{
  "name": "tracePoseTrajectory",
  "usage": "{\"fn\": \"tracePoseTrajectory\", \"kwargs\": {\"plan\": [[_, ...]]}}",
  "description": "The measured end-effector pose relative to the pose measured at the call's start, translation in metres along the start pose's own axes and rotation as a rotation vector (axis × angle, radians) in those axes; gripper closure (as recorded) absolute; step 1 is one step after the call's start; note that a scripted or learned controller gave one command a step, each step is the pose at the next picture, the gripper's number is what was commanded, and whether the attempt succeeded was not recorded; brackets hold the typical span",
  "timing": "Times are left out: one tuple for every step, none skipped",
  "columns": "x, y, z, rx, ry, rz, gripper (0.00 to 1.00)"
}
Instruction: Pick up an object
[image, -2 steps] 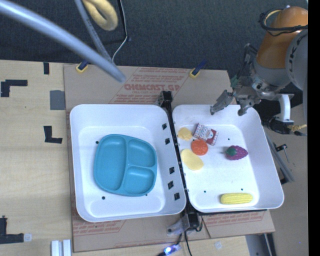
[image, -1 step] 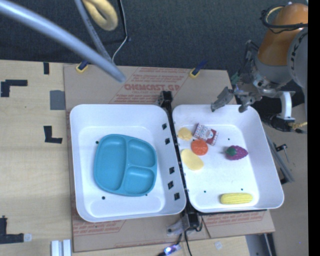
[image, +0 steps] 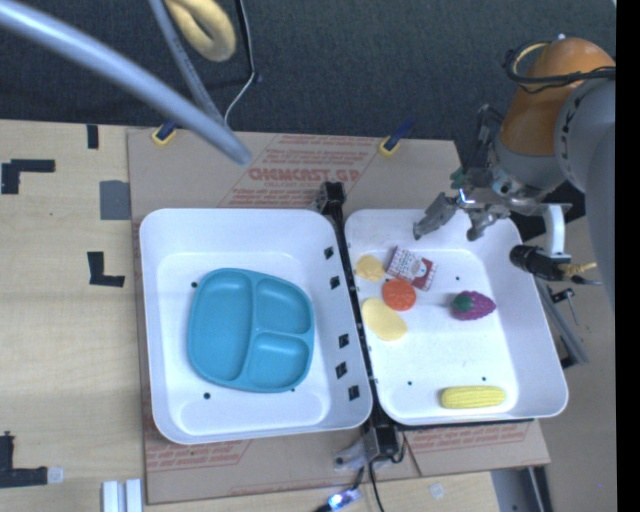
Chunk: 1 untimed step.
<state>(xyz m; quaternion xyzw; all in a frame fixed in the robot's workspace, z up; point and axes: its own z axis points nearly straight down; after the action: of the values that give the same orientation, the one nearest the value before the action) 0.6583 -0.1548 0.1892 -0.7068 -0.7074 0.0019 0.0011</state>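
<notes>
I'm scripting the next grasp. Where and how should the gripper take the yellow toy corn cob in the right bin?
Grip the yellow toy corn cob across its narrow middle, coming straight down. It lies flat, long axis left to right, near the right white bin's front wall, apart from other toys, so fingers likely fit either side.

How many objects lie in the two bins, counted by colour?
Yellow: 3: small piece, lemon-like piece, corn
Orange: 1
Purple: 1
Red and white packet: 1
Blue tray: 1
Total: 7
</notes>
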Motion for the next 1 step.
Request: {"fn": "tracePoseTrajectory", "kwargs": {"plan": [[-0.0062,0.0009,0.0611,0.000,0.000,0.000,0.00]]}}
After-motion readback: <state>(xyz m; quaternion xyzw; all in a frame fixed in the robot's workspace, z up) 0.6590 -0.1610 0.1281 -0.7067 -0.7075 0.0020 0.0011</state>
